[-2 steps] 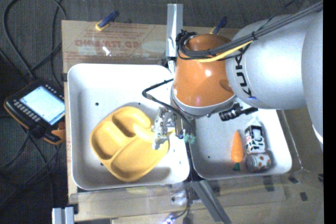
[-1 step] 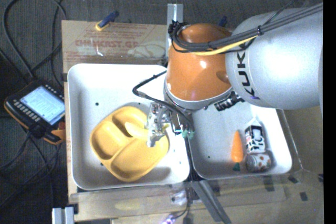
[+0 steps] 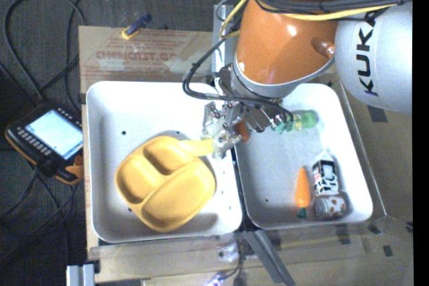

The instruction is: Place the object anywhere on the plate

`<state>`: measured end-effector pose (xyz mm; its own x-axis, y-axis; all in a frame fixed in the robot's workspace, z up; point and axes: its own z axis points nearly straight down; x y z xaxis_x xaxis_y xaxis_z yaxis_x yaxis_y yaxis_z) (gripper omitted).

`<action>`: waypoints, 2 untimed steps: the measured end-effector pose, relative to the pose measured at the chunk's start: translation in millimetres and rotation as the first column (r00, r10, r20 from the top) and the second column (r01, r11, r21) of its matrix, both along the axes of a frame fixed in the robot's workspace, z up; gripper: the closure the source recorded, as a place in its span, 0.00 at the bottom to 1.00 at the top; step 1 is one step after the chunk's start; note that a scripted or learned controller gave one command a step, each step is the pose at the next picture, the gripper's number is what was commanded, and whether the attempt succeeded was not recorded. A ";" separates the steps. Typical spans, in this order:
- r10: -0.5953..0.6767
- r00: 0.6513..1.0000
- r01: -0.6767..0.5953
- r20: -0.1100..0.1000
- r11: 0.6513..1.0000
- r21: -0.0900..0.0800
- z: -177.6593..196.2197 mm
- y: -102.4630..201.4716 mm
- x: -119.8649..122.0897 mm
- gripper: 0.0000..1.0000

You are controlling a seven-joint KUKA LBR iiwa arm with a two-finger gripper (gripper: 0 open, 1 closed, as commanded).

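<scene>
Camera view. The yellow divided plate lies in the left bin, with bare white floor to its left and above it. A pale yellow object, slim and elongated, overlaps the plate's upper right rim. The gripper meets the object's right end, and whether it is clenched or released cannot be told. The arm hides the bins' upper junction. Right of the plate, the right bin holds a carrot, a can and a partly covered green item.

The grey arm reaches in from the right, its claw hanging low under the orange wrist band.
</scene>
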<state>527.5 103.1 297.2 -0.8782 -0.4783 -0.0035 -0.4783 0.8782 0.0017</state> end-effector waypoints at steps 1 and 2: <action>-0.025 1.000 0.025 -0.003 1.000 0.000 -35.7 -25.6 -25.2 1.00; -0.015 1.000 0.015 -0.002 1.000 0.002 -58.1 -33.8 2.9 1.00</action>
